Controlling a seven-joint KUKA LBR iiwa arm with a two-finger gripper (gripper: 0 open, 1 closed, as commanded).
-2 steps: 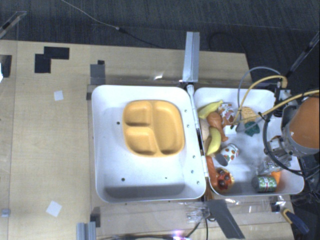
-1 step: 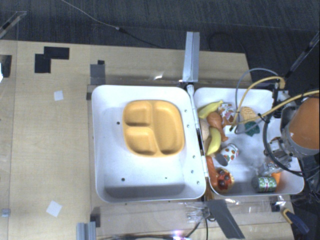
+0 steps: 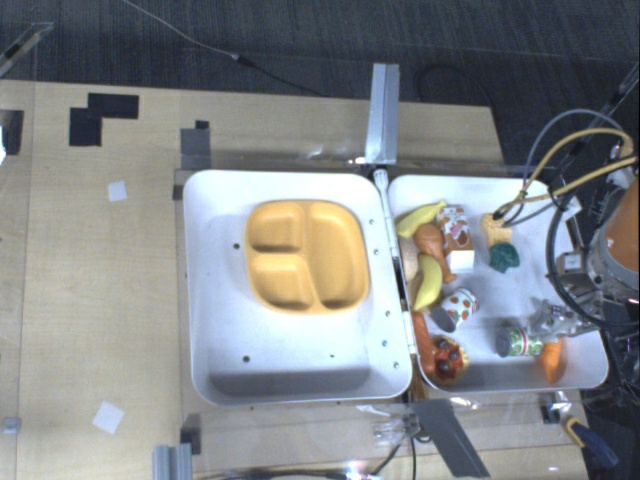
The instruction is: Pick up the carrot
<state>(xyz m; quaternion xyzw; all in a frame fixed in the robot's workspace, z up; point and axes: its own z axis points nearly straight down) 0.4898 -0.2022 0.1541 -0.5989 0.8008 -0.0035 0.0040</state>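
Pale wood bench (image 3: 90,298) w/ two shallow white bins side by side, dark floor beyond. Left bin (image 3: 215,298) carries a yellow divided plate (image 3: 305,256) near its centre. Right bin (image 3: 580,268) holds toy food: bananas (image 3: 425,253) along its left wall, a teal piece (image 3: 504,257) near the middle, a small can (image 3: 517,341) toward the front edge. Carrot (image 3: 552,358) lies at the right bin's front-right corner, just beside the can, orange body pointing to the front edge. Gripper (image 3: 552,320) sits right above the carrot, prob. touching its top end; cables and arm block it, so whether it's clamped or released can't be told.
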